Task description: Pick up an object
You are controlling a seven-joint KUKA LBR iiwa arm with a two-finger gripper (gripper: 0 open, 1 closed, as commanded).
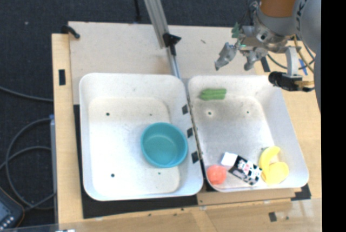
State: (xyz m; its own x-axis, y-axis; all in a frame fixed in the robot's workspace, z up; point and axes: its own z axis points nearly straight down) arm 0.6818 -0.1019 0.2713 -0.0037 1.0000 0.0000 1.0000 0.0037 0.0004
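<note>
We find the gripper raised above the far edge of the right bin, its two fingers spread apart with nothing between them. No object has been taken up yet.

The candidates lie as follows. A green piece rests by the far wall of the right bin, the nearest thing to the gripper. In that bin's near corner sit a red ball, a small black-and-white block and a yellow toy, crowded close together, the block touching or nearly touching the yellow toy. A blue bowl stands in the left bin, well apart from the arm.

Risks, in our judgement. The green piece lies against the wall, so a finger may strike the rim or slope and push the piece aside instead of closing round it. In the near corner a descent on one item could nudge its neighbours, and the ball may roll away. The bowl is wide; the fingers would likely need its rim and could slip off.

Limits of view. The arm is cut off at the right. The fingertips are small and dark against the bench, so their exact spread is hard to gauge. We cannot tell what the block is.
</note>
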